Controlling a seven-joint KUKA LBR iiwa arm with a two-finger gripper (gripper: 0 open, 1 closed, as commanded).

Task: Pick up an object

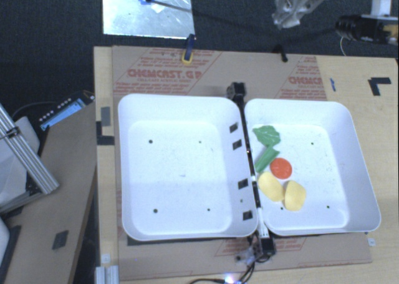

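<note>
Several small toy foods lie in the right bin [349,151], close to its left wall. A green leafy piece [267,133] sits at the top of the group, with a green pod [266,158] just below it. A red-orange round piece [281,168] touches the pod's lower right. Two yellow pieces lie lowest: one [270,186] on the left and one [295,195] on the right. My gripper [290,11] hangs high above the bench's far edge, well behind the right bin, with nothing visible between its fingers.
The left bin [181,164] stands beside the right one, joined by a black clipped divider [244,151]. A silver sheet [147,2] lies on the dark floor at the back left. A yellow-and-blue clamp [187,52] sits on the board's far edge.
</note>
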